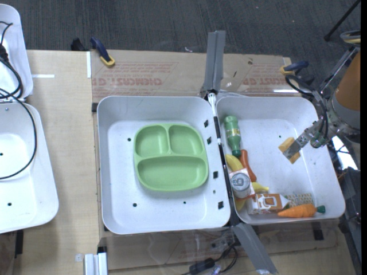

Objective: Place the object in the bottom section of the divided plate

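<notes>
A small yellow-brown block (290,148) is clamped between the fingers of the claw (298,144) above the right bin (321,171), its long axis slanting from upper left to lower right. The green divided plate (170,156) is seen in the left bin (114,171). A green bottle (231,132), can (239,182) and carrot (297,211) are kept in the right bin.

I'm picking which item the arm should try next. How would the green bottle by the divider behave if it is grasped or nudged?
The green bottle lies on its side, so a sideways nudge would probably roll it. Its rounded, smooth-looking body may slip between fingers. It sits against the right bin wall, likely leaving little room on that side.
</notes>
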{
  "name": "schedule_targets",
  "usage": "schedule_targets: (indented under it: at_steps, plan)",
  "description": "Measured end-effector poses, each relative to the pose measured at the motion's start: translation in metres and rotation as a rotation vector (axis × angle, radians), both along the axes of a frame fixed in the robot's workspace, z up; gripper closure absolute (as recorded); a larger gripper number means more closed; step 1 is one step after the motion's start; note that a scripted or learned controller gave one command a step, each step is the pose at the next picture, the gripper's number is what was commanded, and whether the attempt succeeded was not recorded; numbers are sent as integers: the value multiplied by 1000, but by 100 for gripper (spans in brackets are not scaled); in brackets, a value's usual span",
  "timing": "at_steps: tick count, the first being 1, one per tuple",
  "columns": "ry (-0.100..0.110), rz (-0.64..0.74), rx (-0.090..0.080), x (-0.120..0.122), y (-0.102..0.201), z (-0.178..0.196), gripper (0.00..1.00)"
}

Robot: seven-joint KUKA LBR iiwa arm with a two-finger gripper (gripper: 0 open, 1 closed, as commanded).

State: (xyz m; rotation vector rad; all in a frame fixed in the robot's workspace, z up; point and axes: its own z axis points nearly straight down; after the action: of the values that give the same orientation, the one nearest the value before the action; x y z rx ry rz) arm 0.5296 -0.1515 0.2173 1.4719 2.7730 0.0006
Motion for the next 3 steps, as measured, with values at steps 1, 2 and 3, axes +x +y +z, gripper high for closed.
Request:
schedule_targets:
  at_steps: [1, 2, 3]
  plan:
    - [3, 149, 0, -33, 90, -12, 100]
    - [2, 425, 0, -51, 142, -26, 100]
    - [2, 405, 0, -52, 197, -26, 100]
